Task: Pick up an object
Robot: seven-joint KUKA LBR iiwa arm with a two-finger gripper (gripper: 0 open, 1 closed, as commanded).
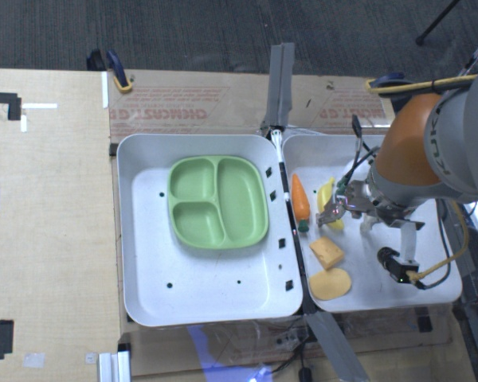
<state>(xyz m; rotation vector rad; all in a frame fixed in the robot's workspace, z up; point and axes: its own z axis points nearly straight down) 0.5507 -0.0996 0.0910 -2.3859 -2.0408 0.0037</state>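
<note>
Camera view looks down on two white bins: the left bin (135, 237) bears a green divided plate (218, 201) near its middle, while the right bin (366, 293) holds the food pieces — a carrot (300, 196), a yellow piece (327, 195), a cheese wedge (327, 252) and a flat tan round (331, 283). All four crowd the right bin's left wall, probably too near it for easy finger room. The gripper (332, 212) hangs low at the yellow piece; whether it grips anything I cannot tell. Open floor lies to the right — the easier side to approach from.
</note>
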